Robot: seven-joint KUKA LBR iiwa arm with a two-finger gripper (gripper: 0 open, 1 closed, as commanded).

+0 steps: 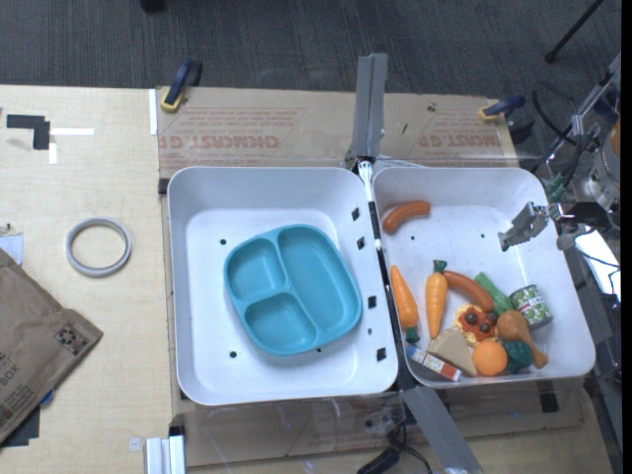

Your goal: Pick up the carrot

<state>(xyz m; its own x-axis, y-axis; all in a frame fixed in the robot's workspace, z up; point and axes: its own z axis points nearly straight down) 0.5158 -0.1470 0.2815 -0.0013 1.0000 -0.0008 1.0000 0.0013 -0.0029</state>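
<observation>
You have two white bins side by side in the middle of the frame. The left bin [188, 294] carries a blue divided plate [292, 289] with three compartments, lying flat near its centre. The right bin [464, 191] carries the food items, crowded toward its lower half.

The carrot [435, 302] you want lies in the right bin, a little left of centre and low in the frame, its green top pointing up the frame and its tip pointing down. Just left of it, against the bin's left wall, lies a second orange carrot-like piece [403, 300]. To the right of the carrot, a red sausage [466, 285] runs diagonally, close beside it. Another sausage [406, 214] lies apart near the upper left of the same bin. Below and right sit a pizza slice [470, 324], an orange [490, 358], a small can [533, 306] and a chicken drumstick [519, 332], all bunched together.

The gripper [520, 229] hangs at the right side of the right bin, well apart from the carrot and above the pile. I cannot tell from this angle how wide its fingers stand; nothing shows between them.

On the surface at the left of the frame lies a roll of tape [99, 246].
</observation>
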